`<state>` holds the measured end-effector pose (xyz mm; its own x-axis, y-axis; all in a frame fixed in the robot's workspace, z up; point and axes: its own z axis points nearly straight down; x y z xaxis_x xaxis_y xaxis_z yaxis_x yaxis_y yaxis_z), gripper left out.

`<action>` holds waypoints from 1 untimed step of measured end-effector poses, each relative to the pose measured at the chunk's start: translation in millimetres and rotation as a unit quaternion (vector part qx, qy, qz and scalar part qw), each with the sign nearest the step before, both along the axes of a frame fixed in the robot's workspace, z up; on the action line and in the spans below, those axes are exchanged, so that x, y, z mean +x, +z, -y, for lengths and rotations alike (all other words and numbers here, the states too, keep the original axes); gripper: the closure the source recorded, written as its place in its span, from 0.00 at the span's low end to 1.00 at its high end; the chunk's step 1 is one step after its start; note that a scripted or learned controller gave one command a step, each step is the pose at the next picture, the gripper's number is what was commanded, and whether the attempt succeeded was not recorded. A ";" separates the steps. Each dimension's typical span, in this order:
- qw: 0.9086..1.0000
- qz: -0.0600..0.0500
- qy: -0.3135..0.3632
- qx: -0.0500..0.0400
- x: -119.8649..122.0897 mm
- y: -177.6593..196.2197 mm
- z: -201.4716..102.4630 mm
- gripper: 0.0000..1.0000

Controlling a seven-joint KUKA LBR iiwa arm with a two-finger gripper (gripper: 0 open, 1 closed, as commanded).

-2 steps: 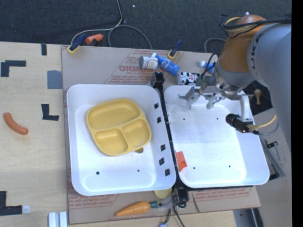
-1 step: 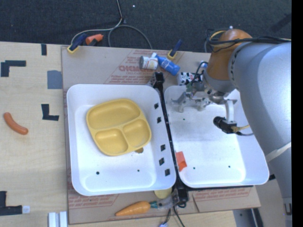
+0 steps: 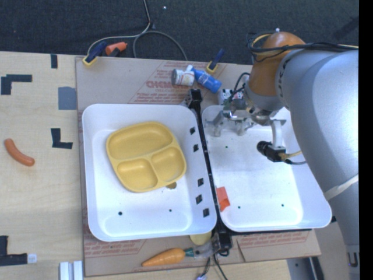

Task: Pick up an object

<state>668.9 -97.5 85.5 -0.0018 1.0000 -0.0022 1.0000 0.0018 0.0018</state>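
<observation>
Gripper (image 3: 228,121) hangs over the right bin's (image 3: 262,206) far-left corner; we cannot tell its grasp state. Away from it, in the left bin (image 3: 96,174), lies a yellow divided plate (image 3: 145,155), perhaps with something small tucked under its near edge.

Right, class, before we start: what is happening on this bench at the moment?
A grey robot arm reaches in from the right, and its gripper sits low at the far end of the right bin. Nothing can be seen held in it. The left bin holds a yellow divided plate. A toy carrot lies on the bench in front of the bins, and a small bottle lies behind them. So far, nothing has visibly been picked up.
</observation>
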 end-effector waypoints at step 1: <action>1.000 0.000 0.000 0.000 0.0 10.2 0.5 1.00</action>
